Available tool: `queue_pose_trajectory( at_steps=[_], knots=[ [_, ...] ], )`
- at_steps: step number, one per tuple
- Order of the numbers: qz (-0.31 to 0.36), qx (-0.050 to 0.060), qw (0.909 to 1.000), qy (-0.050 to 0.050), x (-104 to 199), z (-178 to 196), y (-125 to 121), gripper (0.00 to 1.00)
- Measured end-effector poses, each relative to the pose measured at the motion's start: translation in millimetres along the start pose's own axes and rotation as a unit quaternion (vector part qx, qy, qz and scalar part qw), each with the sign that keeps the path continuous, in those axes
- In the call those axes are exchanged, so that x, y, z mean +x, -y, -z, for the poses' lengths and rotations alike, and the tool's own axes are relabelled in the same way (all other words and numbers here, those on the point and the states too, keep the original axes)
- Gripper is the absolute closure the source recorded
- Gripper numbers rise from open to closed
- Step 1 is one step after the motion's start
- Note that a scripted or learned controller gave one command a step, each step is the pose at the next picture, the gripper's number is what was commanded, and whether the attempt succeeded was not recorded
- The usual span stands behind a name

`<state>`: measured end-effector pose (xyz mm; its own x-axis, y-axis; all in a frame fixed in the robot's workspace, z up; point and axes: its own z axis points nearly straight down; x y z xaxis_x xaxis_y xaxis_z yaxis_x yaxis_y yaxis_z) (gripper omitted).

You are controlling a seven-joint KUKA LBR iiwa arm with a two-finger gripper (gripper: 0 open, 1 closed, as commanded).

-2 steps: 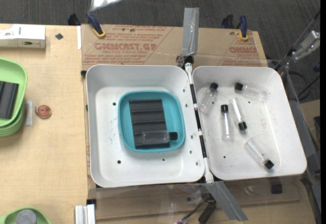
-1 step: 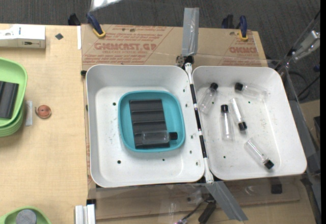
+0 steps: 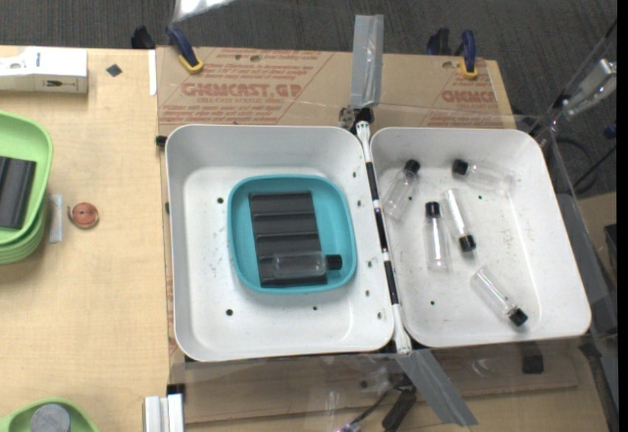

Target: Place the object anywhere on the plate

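Note:
A teal plate (image 3: 239,229) sits in the middle of the left white bin (image 3: 196,312). On it lies a dark ridged block (image 3: 284,224). A clear vial with a black cap (image 3: 306,267) rests across the block's near end, inside the plate's rim. The right white bin (image 3: 549,224) holds several more clear vials with black caps, among them one near the front right corner (image 3: 499,297) and two side by side at the centre (image 3: 434,236).
Cardboard (image 3: 255,86) lies under the bins, held by blue-and-yellow clamps (image 3: 183,47). On the wooden bench to the left are a green tray (image 3: 25,224), a white box (image 3: 41,73) and a small reddish disc (image 3: 83,215). A metal frame (image 3: 587,86) stands at the right.

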<state>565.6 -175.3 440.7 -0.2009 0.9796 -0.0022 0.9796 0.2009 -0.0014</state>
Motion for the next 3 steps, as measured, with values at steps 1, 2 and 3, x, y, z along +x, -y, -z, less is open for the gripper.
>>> queue_pose_trajectory(
  at_steps=[1,2,3],
  knots=[
    [0.000,0.000,1.0000,0.000,0.0,0.0,0.0,0.00],
    [0.000,0.000,1.0000,0.000,0.0,0.0,0.0,0.00],
    [0.000,0.000,1.0000,0.000,0.0,0.0,0.0,0.00]
  ],
)
